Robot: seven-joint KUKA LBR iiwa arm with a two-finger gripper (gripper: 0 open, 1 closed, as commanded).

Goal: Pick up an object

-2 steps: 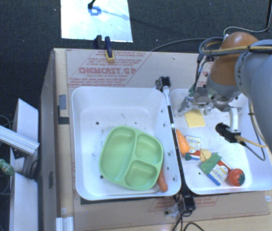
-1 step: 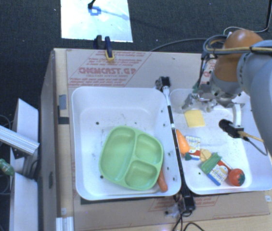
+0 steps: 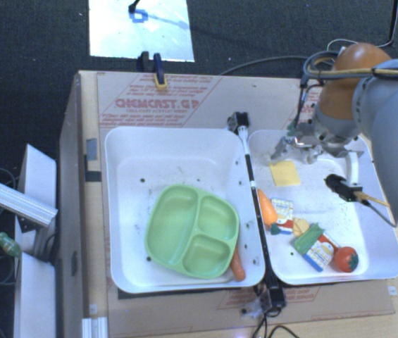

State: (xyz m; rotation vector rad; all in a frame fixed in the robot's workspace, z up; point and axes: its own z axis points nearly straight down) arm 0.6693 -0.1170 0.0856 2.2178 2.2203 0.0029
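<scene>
Your pincer is hanging released, gripping nothing, over the far end of the right bin. The yellow cheese slice is lying flat just nearer you, untouched. It is squarish, with its edges tilting slightly.

gripper over right bin, far end | yellow card just beside it | green divided plate in left bin

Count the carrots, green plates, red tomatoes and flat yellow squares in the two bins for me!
Carrots: 2 (left-bin carrot, right-bin carrot)
Green plate: 1
Red tomato: 1
Flat yellow square: 1
Total: 5
</scene>
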